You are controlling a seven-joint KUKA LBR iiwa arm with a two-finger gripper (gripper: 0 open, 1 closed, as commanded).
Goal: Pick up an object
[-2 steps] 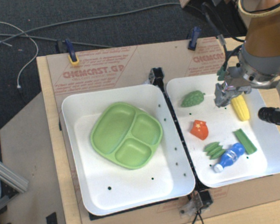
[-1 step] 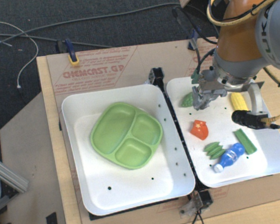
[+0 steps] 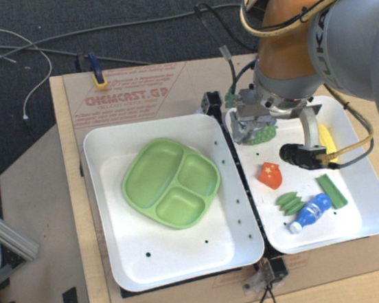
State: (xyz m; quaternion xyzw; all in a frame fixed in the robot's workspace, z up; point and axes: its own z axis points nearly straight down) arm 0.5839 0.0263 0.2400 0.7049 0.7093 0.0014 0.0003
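The left bin (image 3: pixel 108 213) and the right bin (image 3: pixel 368 217) were both white, the left one with a few small dark dots. The divided plate (image 3: pixel 171 182) was light green. The arm (image 3: pixel 357 28) was grey with an orange band. The small piece (image 3: pixel 270 175) was red with a yellow mark. The stick (image 3: pixel 326 137) was yellow, and the block (image 3: pixel 332 189) and the pod (image 3: pixel 288 201) were green. The bottle (image 3: pixel 313 210) was blue with a white cap. The cardboard (image 3: pixel 133 92) was brown with red letters.
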